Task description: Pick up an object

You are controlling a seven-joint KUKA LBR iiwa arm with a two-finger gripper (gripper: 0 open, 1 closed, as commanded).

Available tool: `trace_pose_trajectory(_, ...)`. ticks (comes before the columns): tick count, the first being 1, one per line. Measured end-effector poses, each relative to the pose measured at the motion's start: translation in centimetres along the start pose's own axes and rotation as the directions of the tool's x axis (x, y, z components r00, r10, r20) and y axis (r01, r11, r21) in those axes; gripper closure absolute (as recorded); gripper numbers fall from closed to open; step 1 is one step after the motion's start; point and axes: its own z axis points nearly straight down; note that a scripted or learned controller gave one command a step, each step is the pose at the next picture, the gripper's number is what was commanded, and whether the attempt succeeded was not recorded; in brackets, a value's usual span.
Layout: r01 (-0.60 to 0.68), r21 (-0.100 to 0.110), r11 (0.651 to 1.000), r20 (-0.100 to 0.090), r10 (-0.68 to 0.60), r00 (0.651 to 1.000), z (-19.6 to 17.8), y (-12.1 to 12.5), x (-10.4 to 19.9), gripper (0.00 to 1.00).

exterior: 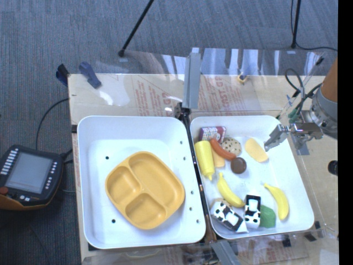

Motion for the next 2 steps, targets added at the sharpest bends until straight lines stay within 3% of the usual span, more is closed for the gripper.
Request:
trace_pose_trajectory(1,0.039,0.001,0.999,-0.001,-0.039,0.999,18.3,-3.0,4.1,0.0)
trace_pose_trajectory(2,0.112,0.0,0.994,-0.001,-0.112,0.994,18.5,-8.1,3.8,0.0)
